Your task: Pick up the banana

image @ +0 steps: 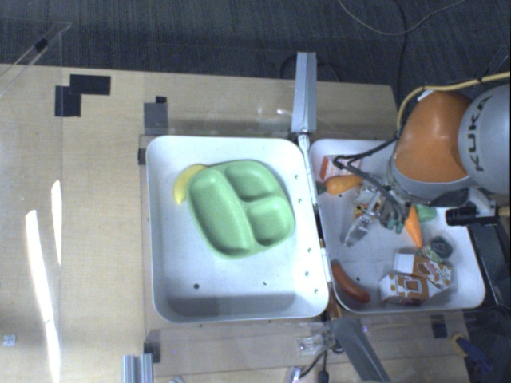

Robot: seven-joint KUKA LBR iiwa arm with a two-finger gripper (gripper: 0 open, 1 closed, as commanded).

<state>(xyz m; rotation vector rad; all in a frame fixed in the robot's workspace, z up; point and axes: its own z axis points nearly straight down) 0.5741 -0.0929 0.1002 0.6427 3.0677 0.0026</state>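
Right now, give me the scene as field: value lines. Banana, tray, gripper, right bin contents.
banana: yellow, left bin, upper left, mostly hidden under the green tray's edge
green tray: three compartments, centre of left bin, partly covering the banana
gripper: over the right bin, apart from the banana; finger state unclear
right bin contents: carrot, orange item, red-brown sausage, patterned carton
task status: banana not picked

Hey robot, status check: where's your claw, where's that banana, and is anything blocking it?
Gripper over right bin. Banana in left bin, tucked partly under green tray. Tray covers most of it.
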